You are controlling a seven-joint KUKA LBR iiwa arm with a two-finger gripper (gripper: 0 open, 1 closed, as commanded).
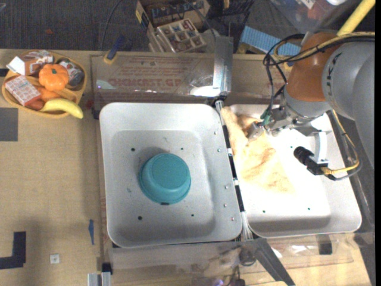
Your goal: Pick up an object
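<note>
My claw (262, 126) hangs over the upper left corner of the right bin (309, 210), right of the frame's centre; whether it is released or clenched I cannot tell, and nothing shows in it. Beneath lies stained bin floor. The 1 object worth taking is the teal bowl (165, 177), upside down in the middle of the left bin (119, 124), well apart from me. I judge it light, stiff and slippery; its rim edge looks the best hold.
</note>
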